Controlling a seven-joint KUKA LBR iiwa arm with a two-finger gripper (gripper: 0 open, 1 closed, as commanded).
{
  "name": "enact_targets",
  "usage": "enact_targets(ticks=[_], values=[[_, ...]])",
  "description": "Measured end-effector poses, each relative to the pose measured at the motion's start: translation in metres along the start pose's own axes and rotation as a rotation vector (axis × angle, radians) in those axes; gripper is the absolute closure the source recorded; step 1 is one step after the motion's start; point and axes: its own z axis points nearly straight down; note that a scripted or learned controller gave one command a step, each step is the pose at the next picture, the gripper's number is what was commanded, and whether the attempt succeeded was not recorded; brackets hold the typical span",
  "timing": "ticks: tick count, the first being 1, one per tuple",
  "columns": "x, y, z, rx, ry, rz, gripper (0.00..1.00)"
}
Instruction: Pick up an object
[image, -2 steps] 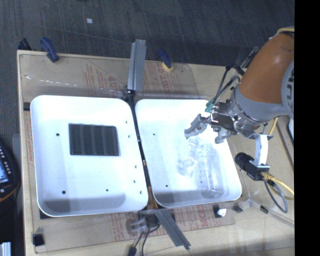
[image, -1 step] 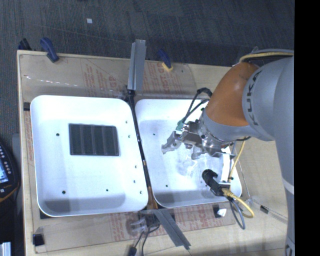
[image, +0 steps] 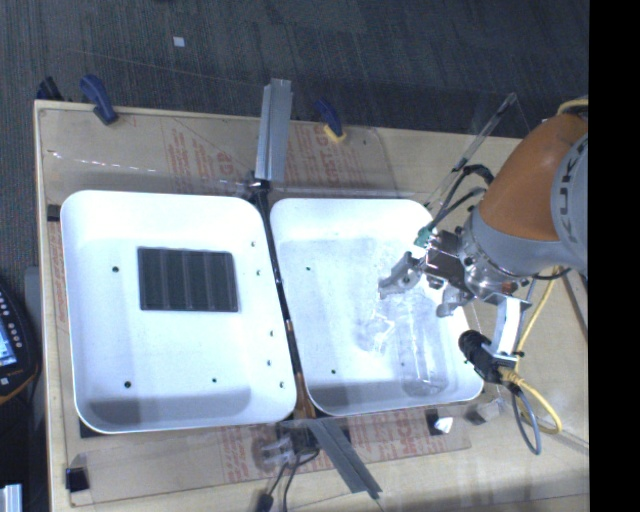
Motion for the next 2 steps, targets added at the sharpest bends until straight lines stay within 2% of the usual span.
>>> enact_targets(ticks=[1,2], values=[[-0.011,0.018,0.13,0.004,0.001,-0.15,0.0],[-0.014,0.026,0.052,-0.001,0.002,-0.049,0.0]])
